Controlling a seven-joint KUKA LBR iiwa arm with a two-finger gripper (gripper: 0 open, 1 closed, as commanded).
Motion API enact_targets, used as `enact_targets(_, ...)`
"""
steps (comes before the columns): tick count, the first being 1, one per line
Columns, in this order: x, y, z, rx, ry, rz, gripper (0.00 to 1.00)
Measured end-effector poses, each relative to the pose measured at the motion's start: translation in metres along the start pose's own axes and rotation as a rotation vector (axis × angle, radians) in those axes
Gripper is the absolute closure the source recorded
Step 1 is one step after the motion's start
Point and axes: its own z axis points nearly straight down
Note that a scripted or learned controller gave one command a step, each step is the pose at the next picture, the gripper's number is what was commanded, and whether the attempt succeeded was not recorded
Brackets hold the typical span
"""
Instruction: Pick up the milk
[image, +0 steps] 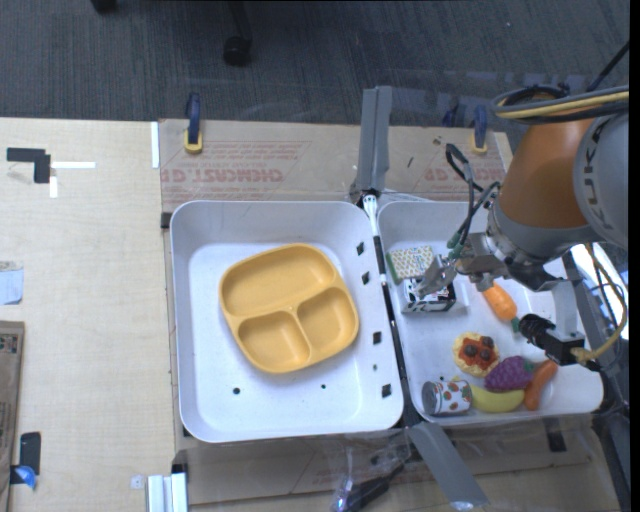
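Behind bins, cardboard (270, 160) (mirrored "CHEMCYL")

We see two white bins side by side on the counter (80, 300). Left bin (200, 400) holds a yellow divided plate (288, 307), three compartments, roughly centred. Right bin (580, 400) holds several items. The arm (545, 180) comes in from the right w/ the tool (432, 290) low over the bin's far-left part, right at a small white carton (430, 298), prob. the milk; can't tell whether it's gripped. A green-patterned pack (411, 262) sits just beyond the tool. Along the near edge: a can (446, 396) on its side, banana (497, 400), purple grapes (509, 373), carrot (541, 384). A small pizza-like piece (476, 352) lies just beyond the grapes; an orange item (499, 301) sits right of the tool.
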Motion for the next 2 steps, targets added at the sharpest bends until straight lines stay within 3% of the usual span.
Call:
enact_targets(1, 0.014, 0.033, 0.000, -0.001, 0.000, -0.053, 0.00)
enact_targets(2, 0.038, 0.002, 0.000, 0.001, 0.001, -0.052, 0.00)
